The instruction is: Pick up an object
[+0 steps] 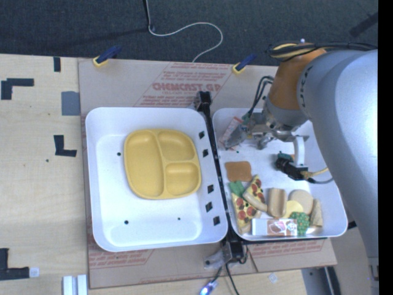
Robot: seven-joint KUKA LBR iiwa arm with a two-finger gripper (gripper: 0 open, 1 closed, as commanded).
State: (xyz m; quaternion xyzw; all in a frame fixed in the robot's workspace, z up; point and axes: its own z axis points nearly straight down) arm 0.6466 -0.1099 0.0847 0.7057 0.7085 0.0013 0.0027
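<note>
- Left bin (pixel 104 165): one yellow divided plate (pixel 163 163), lying flat at centre.
- Right bin (pixel 328 195): toy foods (pixel 270 204) heaped along the near edge.
- Hand (pixel 236 137): low at right bin's far-left corner, apart from the foods; grip state cannot be told.

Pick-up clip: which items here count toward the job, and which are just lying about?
Job: gripper; toy food pile in the right bin, including brown square piece and pizza slice.
Lying about: yellow divided plate in the left bin; blue clamps.
</note>
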